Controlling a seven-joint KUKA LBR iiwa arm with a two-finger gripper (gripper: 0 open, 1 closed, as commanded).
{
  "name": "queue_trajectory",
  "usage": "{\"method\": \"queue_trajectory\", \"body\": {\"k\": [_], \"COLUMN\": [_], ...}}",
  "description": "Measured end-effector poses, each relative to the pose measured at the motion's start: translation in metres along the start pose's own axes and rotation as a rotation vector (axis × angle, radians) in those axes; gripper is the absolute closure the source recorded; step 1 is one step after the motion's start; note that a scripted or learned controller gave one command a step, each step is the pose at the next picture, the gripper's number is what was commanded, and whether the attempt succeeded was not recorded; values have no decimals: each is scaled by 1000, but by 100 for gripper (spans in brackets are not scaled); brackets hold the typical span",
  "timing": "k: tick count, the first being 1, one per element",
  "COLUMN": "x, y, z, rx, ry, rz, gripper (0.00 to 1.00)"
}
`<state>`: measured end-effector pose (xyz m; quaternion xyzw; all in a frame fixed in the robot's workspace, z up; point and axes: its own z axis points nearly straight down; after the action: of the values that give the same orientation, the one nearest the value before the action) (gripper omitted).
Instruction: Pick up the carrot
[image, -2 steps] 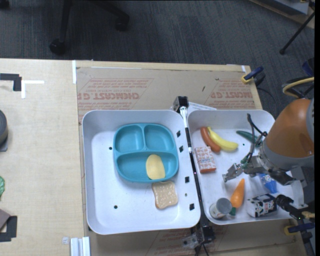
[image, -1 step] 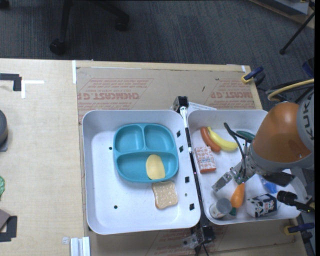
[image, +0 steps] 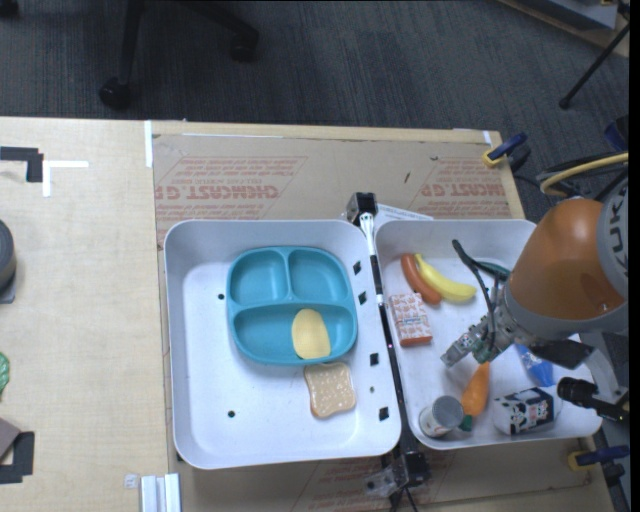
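Observation:
The carrot (image: 477, 389) is a small orange piece lying in the right bin (image: 500, 235), near its front edge, tilted with its upper end toward the gripper. My gripper (image: 474, 347) hangs low in the right bin just above and behind the carrot's upper end, under the orange wrist band. From this angle the gripper's tip is partly hidden by the wrist, and I cannot see whether it touches the carrot.
A metal cup (image: 442, 415) and a cow-patterned carton (image: 525, 410) flank the carrot. A sausage (image: 420, 279), banana (image: 447, 284), small pink box (image: 410, 319) and a blue item (image: 538, 369) share the bin. The left bin (image: 200, 390) holds a blue divided plate (image: 262, 290) and a toast slice (image: 330, 389).

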<state>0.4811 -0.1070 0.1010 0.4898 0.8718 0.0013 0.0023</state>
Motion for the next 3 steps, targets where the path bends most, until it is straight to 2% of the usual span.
{"method": "queue_trajectory", "body": {"k": [1,2,3], "x": [37,36,-4], "y": [21,21,-5], "z": [-117,-117,10], "rx": [3,3,3], "ry": [-1,-1,1], "rz": [214,215,-73], "gripper": [100,0,0]}}
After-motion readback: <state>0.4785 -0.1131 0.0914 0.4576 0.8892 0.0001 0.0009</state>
